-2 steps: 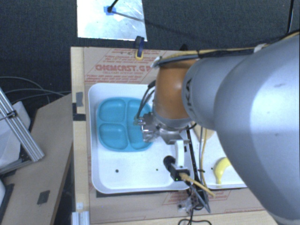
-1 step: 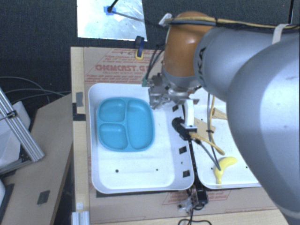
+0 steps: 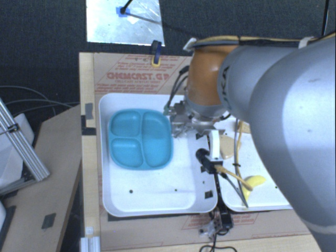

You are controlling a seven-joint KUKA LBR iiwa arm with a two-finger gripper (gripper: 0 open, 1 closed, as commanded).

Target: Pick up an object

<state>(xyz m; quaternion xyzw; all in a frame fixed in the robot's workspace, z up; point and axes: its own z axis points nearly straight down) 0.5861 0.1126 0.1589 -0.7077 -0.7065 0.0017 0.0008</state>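
A blue divided plate (image 3: 140, 139), with three compartments, is seen lying flat in the left bin (image 3: 157, 201), toward that bin's upper left part, close to its left and far walls. The grey arm (image 3: 283, 119) with its orange band (image 3: 205, 72) is stretched in from the right and is held above the divide between the two bins. The gripper (image 3: 181, 121) is found just beside the plate's right rim; whether it touches the plate cannot be told, and its state cannot be told either. In the right bin (image 3: 273, 203), a yellow object (image 3: 255, 182) and a pale piece (image 3: 227, 146) are partly hidden by the arm and cables.
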